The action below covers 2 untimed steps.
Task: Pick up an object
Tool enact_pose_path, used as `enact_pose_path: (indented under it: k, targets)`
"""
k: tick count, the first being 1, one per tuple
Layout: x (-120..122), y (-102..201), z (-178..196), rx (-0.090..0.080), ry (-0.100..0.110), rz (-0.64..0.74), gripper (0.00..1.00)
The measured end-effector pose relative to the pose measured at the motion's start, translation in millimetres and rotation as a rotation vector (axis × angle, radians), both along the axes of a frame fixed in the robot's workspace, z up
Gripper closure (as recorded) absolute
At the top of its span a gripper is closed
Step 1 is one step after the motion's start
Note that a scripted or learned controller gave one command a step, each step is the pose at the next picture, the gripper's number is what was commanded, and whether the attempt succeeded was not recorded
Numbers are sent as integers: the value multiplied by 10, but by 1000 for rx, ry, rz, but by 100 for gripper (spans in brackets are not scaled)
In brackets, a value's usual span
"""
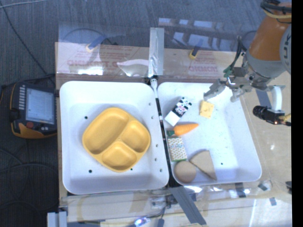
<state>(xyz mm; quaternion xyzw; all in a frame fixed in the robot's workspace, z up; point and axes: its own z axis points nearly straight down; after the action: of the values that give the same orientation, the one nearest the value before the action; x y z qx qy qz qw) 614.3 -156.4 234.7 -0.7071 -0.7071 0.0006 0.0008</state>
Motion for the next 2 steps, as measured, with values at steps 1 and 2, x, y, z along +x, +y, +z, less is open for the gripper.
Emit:
enact_pose_path:
  k: [1,2]
  targets:
    - [-363,295,-1113,-3,-9,80,0]
    - [-280,593,-1441,-5,-20,85,0]
